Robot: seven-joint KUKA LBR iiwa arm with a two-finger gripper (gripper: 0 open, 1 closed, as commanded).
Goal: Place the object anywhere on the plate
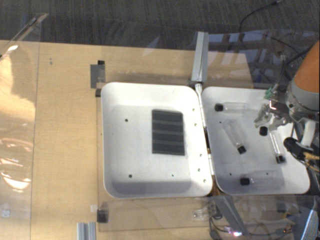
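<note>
The plate (167, 132) is a dark ridged rectangle lying in the middle of the left bin (120, 174). Several clear tubes with black caps lie in the right bin (300, 186): one at the back left (231, 105), one in the middle (235, 139), one at the right (276, 146) and one along the front wall (255, 180). My gripper (267, 119) hangs over the right bin's back right part. A black cap (263, 130) shows just below it. Whether that cap is in my grip or lies on the bin floor is unclear.
A metal post (200, 56) stands behind the seam between the two bins. Cables (265, 59) run behind the right bin. Black and yellow parts of the arm (300, 149) reach over the right bin's right edge. The wooden bench (50, 134) extends to the left.
</note>
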